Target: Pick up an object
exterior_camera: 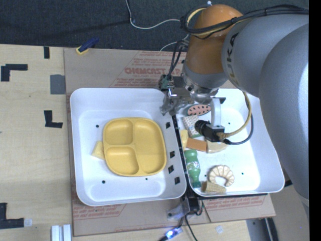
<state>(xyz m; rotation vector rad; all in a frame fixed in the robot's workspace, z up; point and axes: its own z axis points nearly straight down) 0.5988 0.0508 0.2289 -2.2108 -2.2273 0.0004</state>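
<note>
One gripper (193,115) hung over the far left corner of the right bin (261,177). A green bottle (192,167) lay beside the divider, long axis running near to far, and a croissant (222,175) lay right of it. The left bin (83,134) held a yellow divided plate (134,146). Both bins sat on cardboard (125,69) over a pale bench (30,134).

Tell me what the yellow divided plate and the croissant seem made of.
Yellow divided plate: likely moulded plastic, going by its even colour, rounded compartment ridges and soft sheen. Croissant: probably a plastic or rubber toy; its ridges look smooth and uniform, though it shows too small to be sure.
</note>
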